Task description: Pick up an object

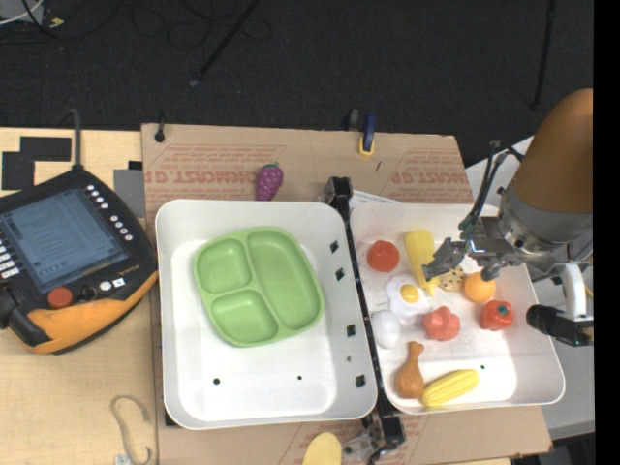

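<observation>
My gripper (pixel 463 265) hangs low over the right bin (pixel 542 381), near its middle, and looks open with nothing held between its fingers. Just beneath it lie a small spotted tan piece (pixel 451 279) and an orange ball (pixel 479 287). Around them are a yellow block (pixel 419 250), a red tomato (pixel 384 255), a fried egg (pixel 407 294), a white egg (pixel 386 329), a red berry-like toy (pixel 442 324), a second red tomato (pixel 497 314), a drumstick (pixel 412 369) and a corn cob (pixel 451 387).
The left bin (pixel 194 376) holds a green divided plate (pixel 259 284). Purple grapes (pixel 269 180) lie on the cardboard behind the bins. A yellow toy (pixel 323 447) sits in front of them. A teach pendant (pixel 68 250) rests at the far left.
</observation>
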`<action>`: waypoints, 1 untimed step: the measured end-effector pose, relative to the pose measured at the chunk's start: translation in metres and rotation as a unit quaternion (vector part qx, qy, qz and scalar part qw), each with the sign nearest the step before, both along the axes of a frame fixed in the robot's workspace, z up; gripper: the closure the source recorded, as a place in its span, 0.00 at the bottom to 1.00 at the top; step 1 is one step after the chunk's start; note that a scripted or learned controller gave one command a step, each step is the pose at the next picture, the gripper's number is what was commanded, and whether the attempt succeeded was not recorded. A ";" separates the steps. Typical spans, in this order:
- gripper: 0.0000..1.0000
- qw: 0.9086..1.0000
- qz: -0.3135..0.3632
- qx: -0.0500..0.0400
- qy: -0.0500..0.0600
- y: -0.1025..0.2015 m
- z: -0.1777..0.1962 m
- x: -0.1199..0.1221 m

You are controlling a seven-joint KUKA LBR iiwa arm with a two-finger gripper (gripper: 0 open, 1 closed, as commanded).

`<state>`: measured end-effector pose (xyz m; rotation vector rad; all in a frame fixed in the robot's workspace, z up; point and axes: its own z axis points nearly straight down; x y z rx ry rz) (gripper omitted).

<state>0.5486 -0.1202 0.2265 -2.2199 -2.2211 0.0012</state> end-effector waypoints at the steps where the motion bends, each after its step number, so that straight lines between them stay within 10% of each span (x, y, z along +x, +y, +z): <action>1: 0.00 1.000 0.001 0.001 0.003 0.007 -0.045 0.000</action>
